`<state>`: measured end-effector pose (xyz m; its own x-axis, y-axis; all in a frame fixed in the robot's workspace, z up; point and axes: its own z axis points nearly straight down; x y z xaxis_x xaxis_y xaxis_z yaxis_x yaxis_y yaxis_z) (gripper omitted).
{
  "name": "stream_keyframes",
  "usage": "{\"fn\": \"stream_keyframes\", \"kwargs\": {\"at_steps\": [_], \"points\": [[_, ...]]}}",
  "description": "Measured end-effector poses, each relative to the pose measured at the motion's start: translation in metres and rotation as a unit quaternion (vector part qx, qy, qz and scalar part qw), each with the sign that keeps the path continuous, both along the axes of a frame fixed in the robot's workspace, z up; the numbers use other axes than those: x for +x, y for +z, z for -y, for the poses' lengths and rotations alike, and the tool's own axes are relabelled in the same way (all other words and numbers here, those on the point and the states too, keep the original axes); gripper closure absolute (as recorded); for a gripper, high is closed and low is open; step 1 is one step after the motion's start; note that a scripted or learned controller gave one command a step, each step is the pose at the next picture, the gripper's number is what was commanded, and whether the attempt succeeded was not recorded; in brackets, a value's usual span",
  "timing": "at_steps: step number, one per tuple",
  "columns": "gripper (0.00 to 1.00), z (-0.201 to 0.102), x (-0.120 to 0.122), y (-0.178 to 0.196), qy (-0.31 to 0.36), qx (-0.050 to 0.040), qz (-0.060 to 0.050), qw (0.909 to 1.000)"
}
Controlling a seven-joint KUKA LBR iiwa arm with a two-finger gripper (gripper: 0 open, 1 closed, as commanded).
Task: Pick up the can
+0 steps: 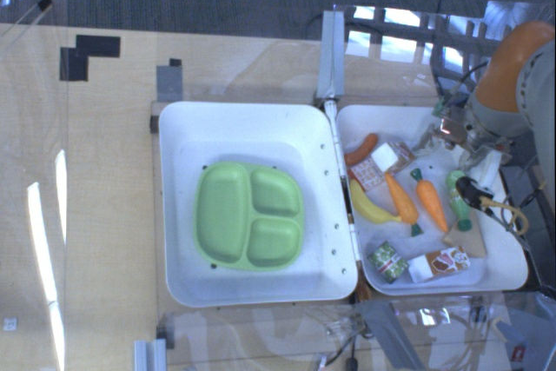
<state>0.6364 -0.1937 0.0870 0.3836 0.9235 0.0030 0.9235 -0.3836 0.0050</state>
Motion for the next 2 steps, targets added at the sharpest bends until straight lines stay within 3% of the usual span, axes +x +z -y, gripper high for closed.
{"fn": "stream_keyframes", "kwargs": {"at_steps": [2], "points": [[0.0,0.0001,0.0001,0.0001,0.0,0.0,0.0,1.0]]}}
